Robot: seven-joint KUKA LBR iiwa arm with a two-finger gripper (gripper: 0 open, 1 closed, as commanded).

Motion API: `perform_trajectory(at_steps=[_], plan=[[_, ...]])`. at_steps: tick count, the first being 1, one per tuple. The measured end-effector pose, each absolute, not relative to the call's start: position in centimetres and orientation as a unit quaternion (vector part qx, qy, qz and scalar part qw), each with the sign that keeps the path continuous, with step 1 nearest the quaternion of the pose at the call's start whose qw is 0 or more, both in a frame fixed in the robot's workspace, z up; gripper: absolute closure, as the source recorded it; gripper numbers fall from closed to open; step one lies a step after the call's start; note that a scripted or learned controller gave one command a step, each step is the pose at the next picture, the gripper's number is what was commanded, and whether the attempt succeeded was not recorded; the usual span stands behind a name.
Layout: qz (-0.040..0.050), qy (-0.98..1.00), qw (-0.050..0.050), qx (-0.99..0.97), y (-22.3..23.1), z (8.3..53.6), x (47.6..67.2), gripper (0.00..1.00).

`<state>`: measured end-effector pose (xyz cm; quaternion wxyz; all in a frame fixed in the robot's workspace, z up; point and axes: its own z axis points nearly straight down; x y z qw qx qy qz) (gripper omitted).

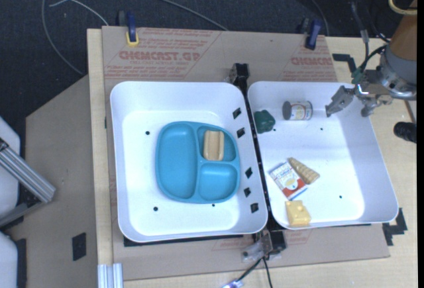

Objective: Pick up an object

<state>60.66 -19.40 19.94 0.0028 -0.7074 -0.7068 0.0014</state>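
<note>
The gripper (346, 100) hangs over the far right corner of the right bin (344, 167), and its fingers are spread apart with nothing between them. Near it, to the left, a small can (297, 110) lies on its side, and a green object (265, 120) sits beside the bin's left wall. Nearer the front lie a small packet (285, 178), a tan cone (304, 170) and a yellow block (297, 213). The left bin (132, 147) holds a blue divided plate (182, 161) with a piece of bread (213, 144) in it.

Two bins (126, 147), one plate (179, 167), perhaps six small objects (298, 110).
</note>
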Motion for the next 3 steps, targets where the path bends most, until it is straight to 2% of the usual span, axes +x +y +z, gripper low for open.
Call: perform_trajectory(at_steps=[2, 3], plan=[[0.0015, -0.707, 0.003, -0.707, -18.5, 9.8, 60.3, 0.0], [-0.0008, -0.707, 0.0, -0.707, -18.6, 11.3, 60.6, 1.0]])
